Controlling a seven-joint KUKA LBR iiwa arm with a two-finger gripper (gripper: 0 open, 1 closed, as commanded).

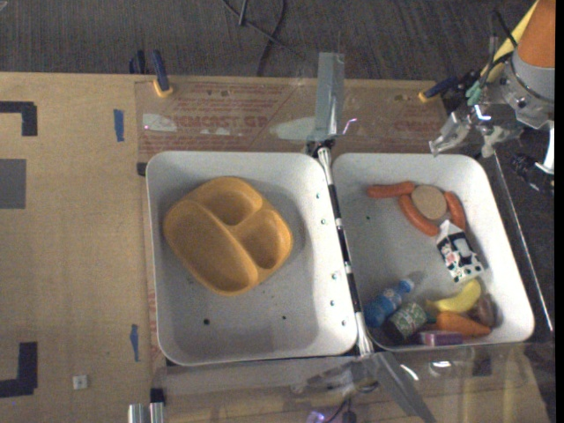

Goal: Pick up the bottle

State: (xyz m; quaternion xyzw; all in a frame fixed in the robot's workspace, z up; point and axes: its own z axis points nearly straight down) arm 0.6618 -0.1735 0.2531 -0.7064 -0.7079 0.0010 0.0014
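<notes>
Looking down at a slant, we see the arm [536,47] entering from the upper right corner, its orange band at the frame's edge and the grey wrist angled down and leftward toward the back rim of the right bin [507,218]. The end effector [465,135] hangs just over that back right corner, above the bin rather than in it, well apart from everything lying inside; its pale fingers [445,137] seem to stand slightly spread with nothing between them, though they are small and blurred here, so we cannot tell for certain. The bottle [389,302], blue with a lighter cap end, lies on its side in the near left part of the right bin, close to the divider between the two bins. Just beside it on the right sits a small dark green can [408,319], then a banana [460,298], a carrot [461,323] and a purple item [441,337] crowded along the near wall. Farther back in the same bin we see a small milk carton [459,256], and beyond it a hot dog toy [423,204] of orange sausages around a brown disc. The left bin [167,315] holds a yellow divided plate [226,233], lying flat. Both bins rest on the tan surface [70,236].
</notes>
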